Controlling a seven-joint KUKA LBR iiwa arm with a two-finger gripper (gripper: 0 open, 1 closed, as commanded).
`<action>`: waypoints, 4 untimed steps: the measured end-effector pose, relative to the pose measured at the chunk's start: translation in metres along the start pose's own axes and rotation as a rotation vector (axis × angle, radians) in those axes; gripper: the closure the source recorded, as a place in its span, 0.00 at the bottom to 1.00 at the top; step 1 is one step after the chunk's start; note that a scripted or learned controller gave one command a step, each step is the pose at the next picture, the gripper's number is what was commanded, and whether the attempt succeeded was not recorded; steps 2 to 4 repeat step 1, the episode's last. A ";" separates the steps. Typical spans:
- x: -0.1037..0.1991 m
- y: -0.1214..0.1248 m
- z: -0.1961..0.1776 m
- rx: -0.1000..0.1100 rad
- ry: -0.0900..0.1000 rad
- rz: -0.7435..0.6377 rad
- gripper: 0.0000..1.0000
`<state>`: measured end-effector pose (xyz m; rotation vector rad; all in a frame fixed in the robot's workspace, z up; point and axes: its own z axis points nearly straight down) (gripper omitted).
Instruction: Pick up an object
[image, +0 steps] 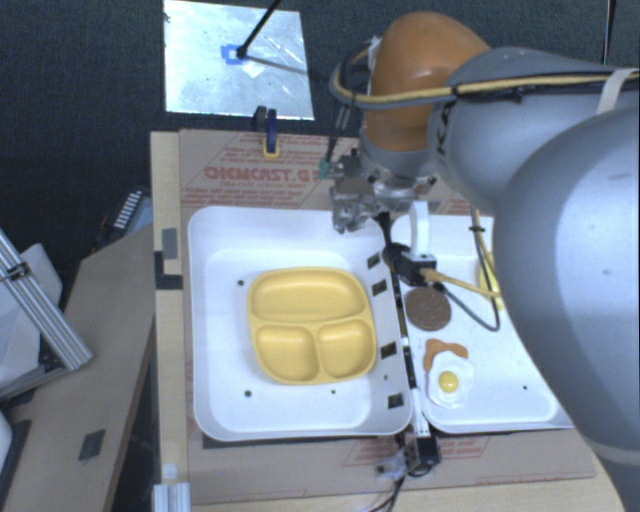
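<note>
Camera view has the likely pickings in the right bin (520, 405): a brown round disc (428, 309), an orange scrap (445, 351) and a toy fried egg (449, 383) strung along its left side, close to the divider (398, 330). That crowding leaves little room for a finger on that side. Next door, a yellow divided plate (307, 324) lies flat in the left bin (215, 330). Up by the bins' far rim hangs the gripper (352, 215), carrying nothing; how wide it stands I cannot tell. The arm's bulk (560, 250) overhangs the right bin.

A: What does the bench (120, 330) carry?
B: A cardboard sheet (250, 170); on it, the left bin (215, 250) and the right bin (520, 395), side by side, touching.
</note>
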<state>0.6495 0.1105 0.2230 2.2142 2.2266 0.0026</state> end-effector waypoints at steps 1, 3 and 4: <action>0.000 0.000 0.000 0.000 0.000 0.000 0.00; 0.000 0.000 0.000 0.000 0.000 0.000 0.00; 0.000 0.000 0.000 0.000 0.000 0.000 0.00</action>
